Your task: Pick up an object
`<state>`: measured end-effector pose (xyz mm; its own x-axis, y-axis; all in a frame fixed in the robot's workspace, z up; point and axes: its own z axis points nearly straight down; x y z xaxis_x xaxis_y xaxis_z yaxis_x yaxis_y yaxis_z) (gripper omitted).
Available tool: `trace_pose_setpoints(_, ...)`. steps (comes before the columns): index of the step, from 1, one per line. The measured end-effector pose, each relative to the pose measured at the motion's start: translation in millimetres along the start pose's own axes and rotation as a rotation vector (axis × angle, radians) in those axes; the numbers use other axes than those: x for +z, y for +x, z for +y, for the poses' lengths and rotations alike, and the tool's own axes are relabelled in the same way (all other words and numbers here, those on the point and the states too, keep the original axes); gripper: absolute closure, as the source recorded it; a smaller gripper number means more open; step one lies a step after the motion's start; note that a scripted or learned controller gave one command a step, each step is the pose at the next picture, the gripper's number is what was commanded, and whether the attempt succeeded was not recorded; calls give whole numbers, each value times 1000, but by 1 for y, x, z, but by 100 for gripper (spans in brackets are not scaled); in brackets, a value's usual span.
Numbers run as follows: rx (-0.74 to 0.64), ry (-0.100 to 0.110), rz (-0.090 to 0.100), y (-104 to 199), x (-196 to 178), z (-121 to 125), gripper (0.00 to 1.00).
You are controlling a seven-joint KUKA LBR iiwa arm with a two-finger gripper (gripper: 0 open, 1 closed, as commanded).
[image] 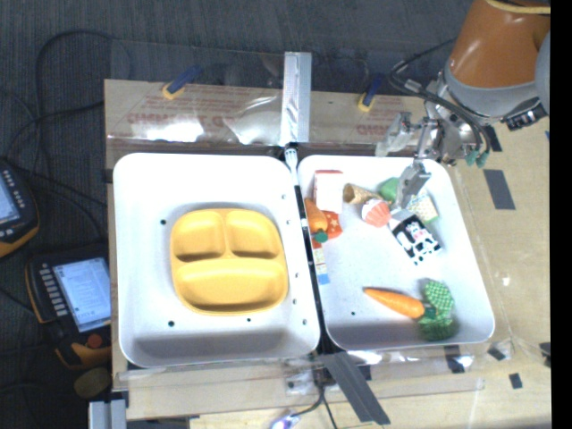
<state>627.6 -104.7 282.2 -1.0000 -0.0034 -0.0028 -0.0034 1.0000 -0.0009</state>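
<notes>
The right bin [469, 266] holds several toys. An orange carrot [393, 302] lies near the front, with a green leafy piece [437, 309] at its right end. A black-and-white block [417, 239] sits mid-bin. Further back are an ice-cream cone [368, 202], a green lump [390, 189], a white and red box [328, 189] and an orange-red toy [322, 223] by the left wall. My gripper [409, 195] hangs over the back of this bin, between the green lump and the black-and-white block, its tip close above a pale item [426, 209].
The left bin [143, 186] holds a yellow divided plate [230, 258]. A ridge where the two bins meet [304, 239] runs between them. Cables and clamps lie behind the bins, and a handheld screen [76, 293] sits off the bench's left.
</notes>
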Motion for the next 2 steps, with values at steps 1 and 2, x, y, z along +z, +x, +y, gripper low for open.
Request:
trace_pose_setpoints(1,56,0,2,80,88,-23,0)
trace_pose_setpoints(2,66,1,-1,138,188,-23,0)
